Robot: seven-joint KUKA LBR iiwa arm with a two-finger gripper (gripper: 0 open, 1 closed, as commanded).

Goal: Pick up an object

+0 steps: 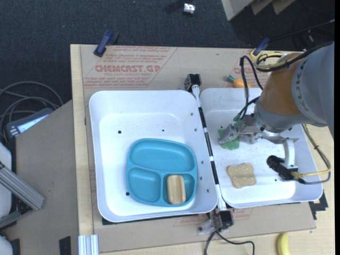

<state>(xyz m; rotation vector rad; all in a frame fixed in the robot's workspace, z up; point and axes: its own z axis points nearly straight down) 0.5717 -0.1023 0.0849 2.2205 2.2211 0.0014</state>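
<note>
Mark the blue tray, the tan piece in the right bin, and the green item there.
blue tray (pixel 159 155): camera view, bare upper compartment.
tan piece (pixel 241 175): camera view, its top face.
green item (pixel 230 143): camera view, its visible lower edge.

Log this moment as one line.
arm: over right bin | hand: at green piece, grip unclear | cracker: right bin, untouched | blue tray: left bin, holds bread

Dark carpet floor (pixel 133 15); cardboard-topped bench (pixel 127 68); grey cables (pixel 24 97) at left
</note>
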